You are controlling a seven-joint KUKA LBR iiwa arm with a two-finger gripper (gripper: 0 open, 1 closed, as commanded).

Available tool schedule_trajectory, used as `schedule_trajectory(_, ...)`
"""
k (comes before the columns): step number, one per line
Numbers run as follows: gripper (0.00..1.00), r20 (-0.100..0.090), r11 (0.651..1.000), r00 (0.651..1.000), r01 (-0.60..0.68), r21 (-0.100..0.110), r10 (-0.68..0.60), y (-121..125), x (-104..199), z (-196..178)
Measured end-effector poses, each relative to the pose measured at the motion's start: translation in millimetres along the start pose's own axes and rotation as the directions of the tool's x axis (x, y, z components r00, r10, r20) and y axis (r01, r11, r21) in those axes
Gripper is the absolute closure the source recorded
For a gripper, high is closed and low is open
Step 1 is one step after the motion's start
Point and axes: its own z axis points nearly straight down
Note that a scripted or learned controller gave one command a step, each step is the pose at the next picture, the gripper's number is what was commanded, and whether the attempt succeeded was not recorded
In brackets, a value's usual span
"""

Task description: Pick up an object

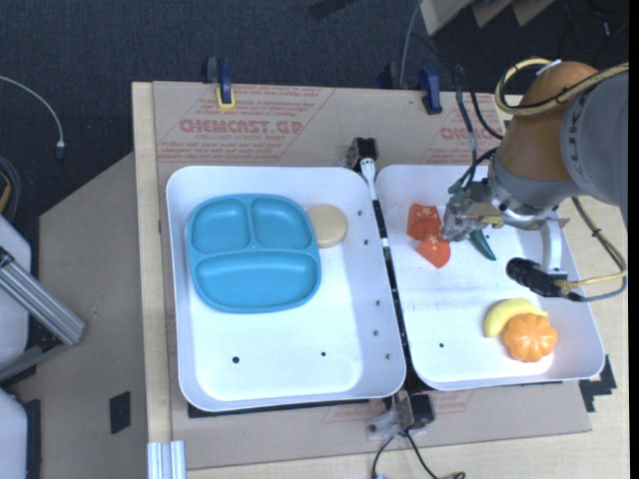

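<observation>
Nearest us sits the orange plastic pumpkin (528, 337); up-left of it the red plastic block (427, 233) touches our gripper (461, 222), whose fingers' state we cannot tell.

In the right bin (559, 362) the gripper (457, 226) sits low, apparently touching a red block (425, 232); a blue 3-compartment plate (255, 251) lies in the left bin (280, 367)

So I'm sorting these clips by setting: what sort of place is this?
Probably a robotics lab test bench. A robot arm reaches over two white bins clamped onto a board, toy food such as an orange pumpkin lies inside, and loose cables trail across dark carpet.
</observation>
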Motion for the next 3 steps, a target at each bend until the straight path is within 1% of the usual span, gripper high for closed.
schedule_trajectory(1,1.0,0.002,1.0,1.0,0.001,0.01,-0.001,-2,5,-62)
schedule_trajectory(2,1.0,0.002,1.0,1.0,0.0,0.009,0.0,1,4,-116)
schedule_trajectory(3,1.0,0.0,1.0,1.0,0.0,0.021,0.0,0,5,-97)
